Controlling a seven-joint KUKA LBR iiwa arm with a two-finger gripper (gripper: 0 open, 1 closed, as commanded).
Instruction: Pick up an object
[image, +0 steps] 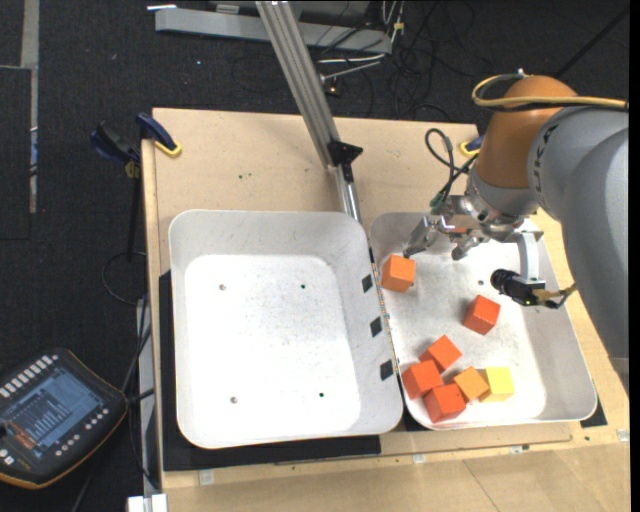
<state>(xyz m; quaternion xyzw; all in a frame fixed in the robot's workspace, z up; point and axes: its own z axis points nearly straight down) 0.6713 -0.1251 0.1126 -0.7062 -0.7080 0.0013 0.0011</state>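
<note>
End effector (437, 240) above right bin (560, 395), orange cube (398, 273) just beside

Two white bins (270, 225), apparently six orange blocks (399, 273), one yellow block (499, 382).

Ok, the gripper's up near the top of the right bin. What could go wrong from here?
1. The gripper sits beside the lone orange block, not over it; closing now may grab nothing.
2. That block lies close to the right bin's left wall, so a finger could hit the wall.
3. The blocks near the bottom touch each other, leaving little room for fingers.
</note>
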